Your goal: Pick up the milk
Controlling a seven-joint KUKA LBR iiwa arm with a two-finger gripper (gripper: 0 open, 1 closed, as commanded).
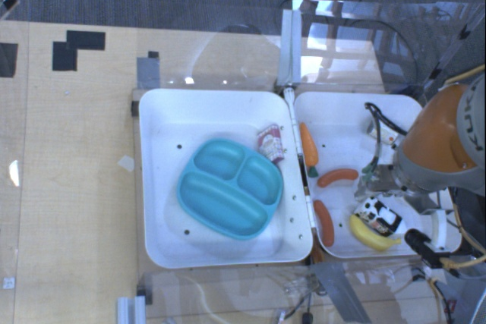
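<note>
The milk [379,215], a small white carton with black patches, lies in the right bin [345,114] near its front right corner. It rests against the top of a yellow banana [372,236]. My gripper [373,192] hangs at the end of the grey arm with the orange band [444,134], right over the carton's far edge. The wrist body hides where the gripper meets the carton.
In the right bin, an orange carrot [307,146] lies along the left wall, with two red sausages [337,177] [323,218] nearer the middle and front. The left bin [163,125] holds a blue divided plate [230,188] and a small pinkish packet [271,143].
</note>
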